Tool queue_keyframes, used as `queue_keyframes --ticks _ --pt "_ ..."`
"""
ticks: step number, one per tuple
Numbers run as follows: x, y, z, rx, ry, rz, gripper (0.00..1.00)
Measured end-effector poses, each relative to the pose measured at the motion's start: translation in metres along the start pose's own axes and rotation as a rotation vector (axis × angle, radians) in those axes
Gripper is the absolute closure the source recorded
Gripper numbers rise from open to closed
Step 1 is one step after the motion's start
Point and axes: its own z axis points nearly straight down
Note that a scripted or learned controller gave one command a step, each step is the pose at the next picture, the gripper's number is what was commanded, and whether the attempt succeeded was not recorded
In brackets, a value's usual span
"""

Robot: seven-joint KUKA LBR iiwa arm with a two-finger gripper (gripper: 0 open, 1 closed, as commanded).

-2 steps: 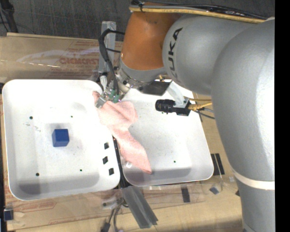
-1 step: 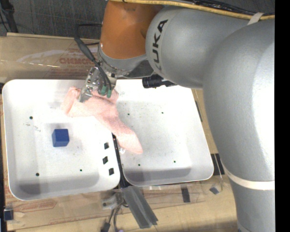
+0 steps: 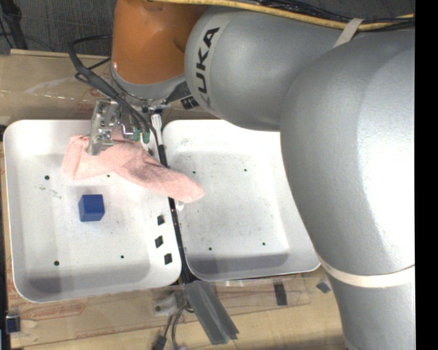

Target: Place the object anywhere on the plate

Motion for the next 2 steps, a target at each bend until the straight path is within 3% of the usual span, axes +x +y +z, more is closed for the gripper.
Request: queue_keyframes --ticks 1,2 --pt "-0.0118 0.0507 -0.0088 0.000 -0.001 -0.003 1.00" --pt "-0.0119 0.0505 -0.0090 0.000 -0.001 -0.003 0.00"
